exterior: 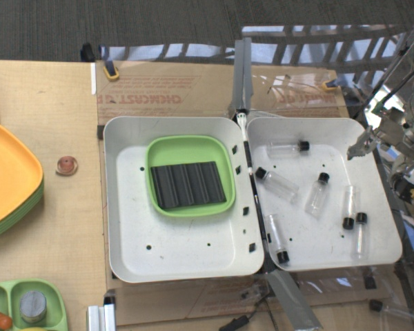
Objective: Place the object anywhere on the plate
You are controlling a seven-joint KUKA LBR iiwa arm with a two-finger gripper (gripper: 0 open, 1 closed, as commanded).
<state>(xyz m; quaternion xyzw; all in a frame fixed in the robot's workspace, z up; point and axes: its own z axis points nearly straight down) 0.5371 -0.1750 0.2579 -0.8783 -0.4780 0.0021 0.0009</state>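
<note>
Clear vials (pixel 277 238) scattered loose in right bin (pixel 379 254), awaiting pick. Green plate (pixel 190 150) in left bin carries black ridged slab. Tool (pixel 364 143) at right bin's far edge; finger state: cannot tell.

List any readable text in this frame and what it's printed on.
"CHEMCAST": red print, upside down, on the brown cardboard sheet behind the left white plastic bin; smaller print beside it is too blurred to read.
Red print on the right cardboard sheet: too blurred to read.

A green plate (pixel 188 147) bearing a dark ribbed mat (pixel 188 185) sits in the left bin (pixel 172 254). Six clear black-capped vials (pixel 274 183) lie scattered in the right bin (pixel 317 250). Orange plates (pixel 10 178) rest on the table (pixel 62 254)
</note>
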